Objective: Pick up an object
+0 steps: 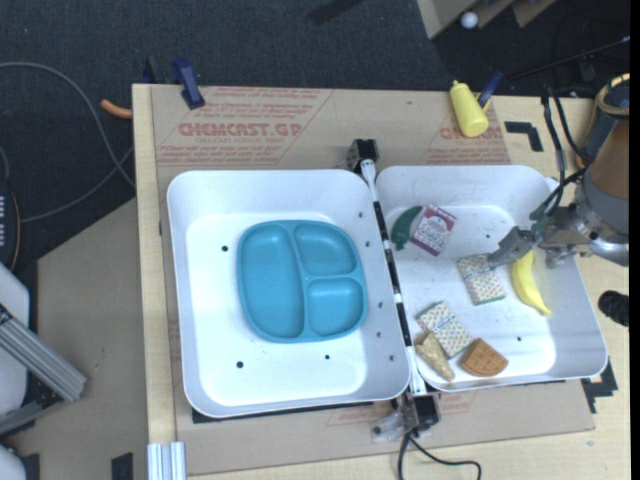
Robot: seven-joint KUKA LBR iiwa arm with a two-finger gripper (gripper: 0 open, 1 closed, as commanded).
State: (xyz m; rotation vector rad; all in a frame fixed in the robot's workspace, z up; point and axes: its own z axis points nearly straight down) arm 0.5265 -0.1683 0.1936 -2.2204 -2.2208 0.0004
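Counting one banana (528, 284), one blue tray (300, 279)

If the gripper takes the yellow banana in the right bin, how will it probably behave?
The banana is curved and smooth, so it may turn or slip between two fingers. It looks like a toy, probably stiff and light, though the view cannot confirm this. It lies flat beside the gripper, so a push would probably make it slide or spin, not roll.

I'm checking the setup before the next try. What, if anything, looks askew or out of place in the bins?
Nothing is spilled or broken. The blue divided plate sits slightly rotated in the left bin; the banana and packets lie loosely scattered in the right bin.
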